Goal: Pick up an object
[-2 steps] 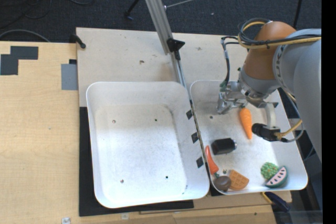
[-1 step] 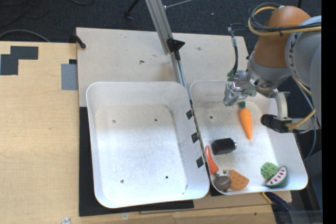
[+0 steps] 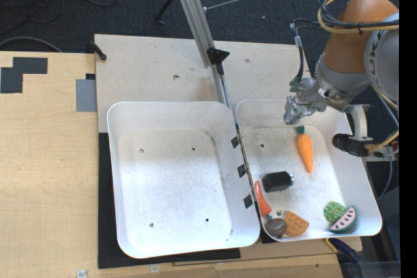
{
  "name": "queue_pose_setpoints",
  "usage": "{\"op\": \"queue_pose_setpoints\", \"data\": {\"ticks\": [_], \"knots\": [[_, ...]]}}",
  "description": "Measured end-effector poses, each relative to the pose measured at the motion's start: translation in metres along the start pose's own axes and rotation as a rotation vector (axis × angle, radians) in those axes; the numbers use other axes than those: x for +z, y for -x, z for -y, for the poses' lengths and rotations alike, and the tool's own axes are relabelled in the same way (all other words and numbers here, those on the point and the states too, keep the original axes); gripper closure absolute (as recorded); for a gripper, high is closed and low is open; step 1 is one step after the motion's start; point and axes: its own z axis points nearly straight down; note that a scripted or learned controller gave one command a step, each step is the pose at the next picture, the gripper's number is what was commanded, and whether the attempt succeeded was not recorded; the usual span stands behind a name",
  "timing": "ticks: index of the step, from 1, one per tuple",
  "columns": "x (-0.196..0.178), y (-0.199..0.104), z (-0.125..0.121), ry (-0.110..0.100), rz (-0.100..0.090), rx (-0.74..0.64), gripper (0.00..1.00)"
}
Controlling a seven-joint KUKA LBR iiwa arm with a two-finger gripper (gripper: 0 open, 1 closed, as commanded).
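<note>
An orange carrot (image 3: 305, 152) with a small green top lies in the right bin (image 3: 362, 185), pointing towards the front. My gripper (image 3: 294, 112) hangs at the bin's back, just above and behind the carrot's green end. A black block (image 3: 277, 181) rests in the middle of the same bin, in front and to the left of the carrot.
At the right bin's front lie a red chili (image 3: 262, 200), a brown lump (image 3: 277, 227), a waffle-like orange piece (image 3: 296, 224), a green bumpy piece (image 3: 333, 210) and a watermelon slice (image 3: 345, 220). The left bin (image 3: 130, 159) adjoins it. A slanted metal rail (image 3: 195, 16) rises behind the bins.
</note>
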Motion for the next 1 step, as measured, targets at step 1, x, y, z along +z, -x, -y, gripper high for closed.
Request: {"op": "queue_pose_setpoints", "data": {"ticks": [1], "knots": [[-0.0008,-0.0449,0.0250,-0.006,-0.002,-0.002,1.00]]}}
